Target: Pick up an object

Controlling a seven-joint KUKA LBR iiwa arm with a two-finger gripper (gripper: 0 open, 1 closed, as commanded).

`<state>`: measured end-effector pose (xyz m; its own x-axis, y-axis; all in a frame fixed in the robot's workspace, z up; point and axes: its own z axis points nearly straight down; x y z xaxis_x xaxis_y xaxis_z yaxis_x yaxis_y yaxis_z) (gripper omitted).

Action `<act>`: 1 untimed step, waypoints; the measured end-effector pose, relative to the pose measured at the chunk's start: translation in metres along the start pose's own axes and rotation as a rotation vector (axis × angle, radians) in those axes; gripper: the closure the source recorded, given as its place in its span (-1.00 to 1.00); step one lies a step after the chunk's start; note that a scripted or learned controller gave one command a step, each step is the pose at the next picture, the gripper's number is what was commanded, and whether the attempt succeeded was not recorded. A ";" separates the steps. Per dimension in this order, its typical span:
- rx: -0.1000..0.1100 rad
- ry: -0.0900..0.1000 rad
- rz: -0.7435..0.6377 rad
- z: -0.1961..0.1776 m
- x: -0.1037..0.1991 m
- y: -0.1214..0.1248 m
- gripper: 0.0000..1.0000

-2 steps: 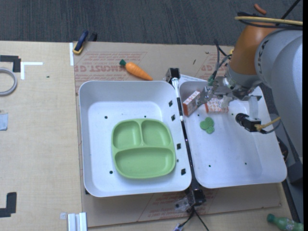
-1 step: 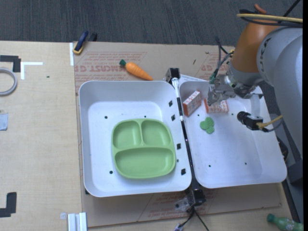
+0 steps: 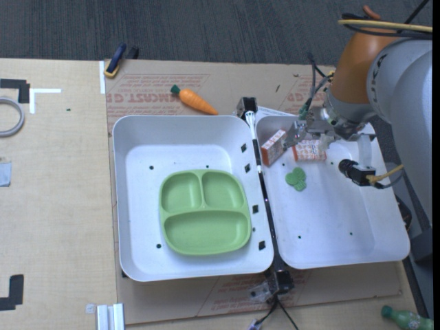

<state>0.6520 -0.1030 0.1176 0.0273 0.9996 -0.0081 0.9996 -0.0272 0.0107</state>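
Box [image 3: 273,146] against bin wall [image 3: 259,158], claw [image 3: 300,133] beside

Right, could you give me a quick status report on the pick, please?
Gripper low over right bin's far end, above small red-white box. Nothing seen held. Second box leans by the divider, green piece close by. Green plate in left bin.

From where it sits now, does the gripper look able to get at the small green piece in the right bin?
Probably yes. The gripper hangs over the right bin, near two small boxes. The green piece lies alone on the bin floor just below them, with nothing on top of it or crowding it.
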 end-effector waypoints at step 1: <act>0.004 0.005 -0.292 0.020 -0.001 -0.011 -1.00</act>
<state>0.6410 -0.1043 0.0973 -0.2615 0.9652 -0.0058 0.9652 0.2616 0.0048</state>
